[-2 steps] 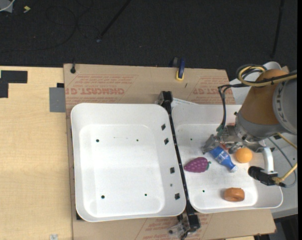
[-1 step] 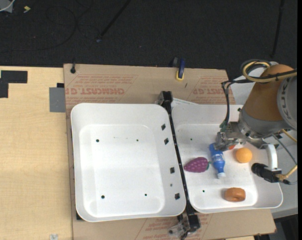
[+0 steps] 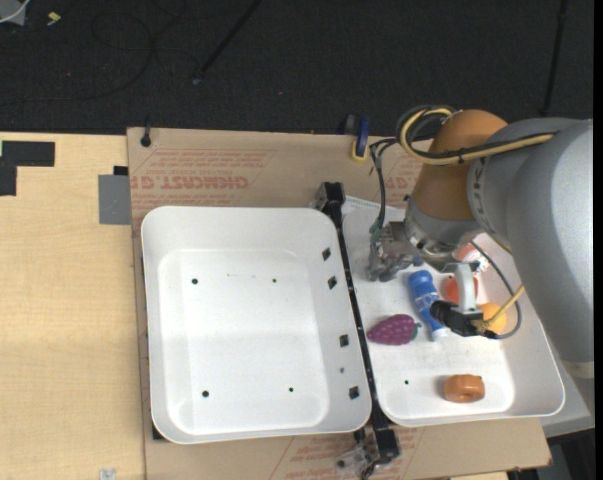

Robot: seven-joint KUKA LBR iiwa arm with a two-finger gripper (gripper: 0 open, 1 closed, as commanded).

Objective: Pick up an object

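In the right bin [image 3: 541, 398], toward its far-left corner, the claw [image 3: 384, 260] hangs low over the white floor, close to the wall shared with the left bin [image 3: 171, 268]. Whether it is spread or pressed together I cannot tell: at this slant its tip reads as one dark grey knot, and no object shows pinched in it.

Three things lie loose in that bin. The blue piece [image 3: 421, 290] is closest, just right of the claw and slightly nearer, and its long axis seems to run from far-left to near-right. The purple lump [image 3: 393, 329] sits almost straight nearward of the claw, beside the shared wall, stretched left to right. The orange block [image 3: 464, 388] is well apart, toward the near-right corner.

By my reading the pick is not yet made. The blue piece looks the likeliest target: a small shift right and nearward, with the claw turned across the piece's long axis, should set up the grasp.
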